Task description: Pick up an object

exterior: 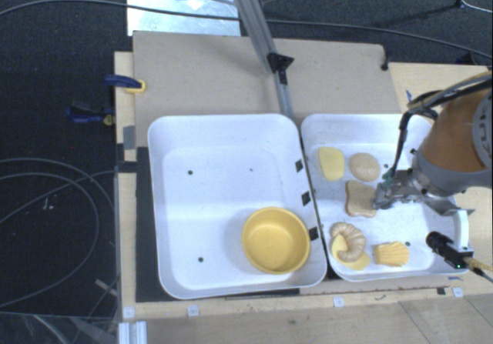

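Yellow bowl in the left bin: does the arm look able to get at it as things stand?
Probably yes. The yellow bowl sits alone in the left bin, open from above, with nothing over it. The pincer is low in the right bin by a toast-shaped piece, so it would have to cross over.

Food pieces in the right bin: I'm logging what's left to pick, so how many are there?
5: a yellow slice at upper left, a round bun beside it, toast by the end effector, a croissant at lower left, a ridged piece at lower right. The arm may hide more.
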Controlling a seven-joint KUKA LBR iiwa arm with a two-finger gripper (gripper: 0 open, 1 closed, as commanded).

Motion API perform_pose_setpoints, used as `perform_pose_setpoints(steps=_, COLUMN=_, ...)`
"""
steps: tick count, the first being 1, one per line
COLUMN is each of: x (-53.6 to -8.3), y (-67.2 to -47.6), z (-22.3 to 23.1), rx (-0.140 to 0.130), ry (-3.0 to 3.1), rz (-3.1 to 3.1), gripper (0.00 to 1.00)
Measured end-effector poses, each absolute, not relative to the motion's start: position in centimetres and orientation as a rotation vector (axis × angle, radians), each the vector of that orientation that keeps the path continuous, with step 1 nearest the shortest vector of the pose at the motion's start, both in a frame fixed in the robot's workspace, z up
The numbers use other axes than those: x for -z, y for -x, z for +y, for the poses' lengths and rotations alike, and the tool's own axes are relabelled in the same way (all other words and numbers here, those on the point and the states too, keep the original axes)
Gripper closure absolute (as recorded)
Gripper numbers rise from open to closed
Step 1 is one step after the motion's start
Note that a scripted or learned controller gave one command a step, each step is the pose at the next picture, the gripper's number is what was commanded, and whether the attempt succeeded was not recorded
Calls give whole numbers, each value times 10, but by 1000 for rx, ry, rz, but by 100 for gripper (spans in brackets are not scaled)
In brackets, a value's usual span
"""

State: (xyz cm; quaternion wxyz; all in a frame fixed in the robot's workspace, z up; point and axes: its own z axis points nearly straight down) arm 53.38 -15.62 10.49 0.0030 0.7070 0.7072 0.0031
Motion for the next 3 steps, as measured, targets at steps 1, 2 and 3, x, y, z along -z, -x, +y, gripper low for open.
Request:
perform_pose_setpoints(steps=1, x=-149, y=-534, z=-152, rx=-4, ry=-2212, rz=2224, gripper=100)
perform_pose_setpoints(steps=2, x=-202, y=-530, z=-161, rx=-5, ry=-2213, rz=2220, gripper=100)
perform_pose_setpoints(steps=3, x=-266, y=-533, z=-158, rx=-8, ry=-2208, rz=2222, gripper=100)
